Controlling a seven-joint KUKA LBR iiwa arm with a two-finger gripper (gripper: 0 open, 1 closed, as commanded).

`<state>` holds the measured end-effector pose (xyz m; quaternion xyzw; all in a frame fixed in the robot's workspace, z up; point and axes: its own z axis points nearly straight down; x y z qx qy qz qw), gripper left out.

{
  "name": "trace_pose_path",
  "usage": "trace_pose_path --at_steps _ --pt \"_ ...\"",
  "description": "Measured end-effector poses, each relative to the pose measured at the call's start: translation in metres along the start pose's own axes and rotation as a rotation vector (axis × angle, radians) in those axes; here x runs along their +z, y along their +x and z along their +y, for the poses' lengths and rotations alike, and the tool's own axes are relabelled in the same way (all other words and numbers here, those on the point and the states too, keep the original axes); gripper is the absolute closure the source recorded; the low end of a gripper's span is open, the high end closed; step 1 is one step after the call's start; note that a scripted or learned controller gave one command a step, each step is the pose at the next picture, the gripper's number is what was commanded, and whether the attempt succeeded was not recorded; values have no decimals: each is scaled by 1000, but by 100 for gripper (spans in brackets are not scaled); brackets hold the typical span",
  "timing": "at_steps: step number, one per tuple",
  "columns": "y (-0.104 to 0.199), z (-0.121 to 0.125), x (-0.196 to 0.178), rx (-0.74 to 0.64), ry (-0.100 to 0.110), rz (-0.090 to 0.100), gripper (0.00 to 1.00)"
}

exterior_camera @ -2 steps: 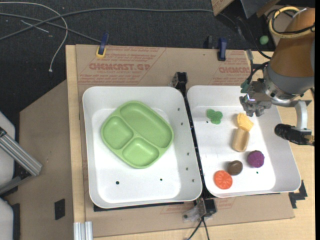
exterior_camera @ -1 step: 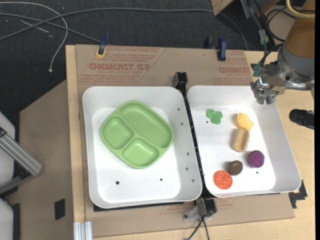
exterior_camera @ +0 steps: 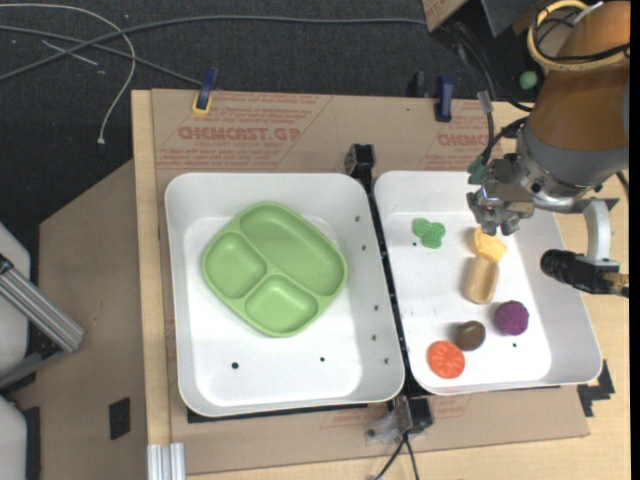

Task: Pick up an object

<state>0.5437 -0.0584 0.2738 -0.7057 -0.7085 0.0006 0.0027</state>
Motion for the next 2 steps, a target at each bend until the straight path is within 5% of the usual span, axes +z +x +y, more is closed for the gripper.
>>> trace_pose_path --at_steps 2 --pt "88 -35 15 -1 0 0 100"
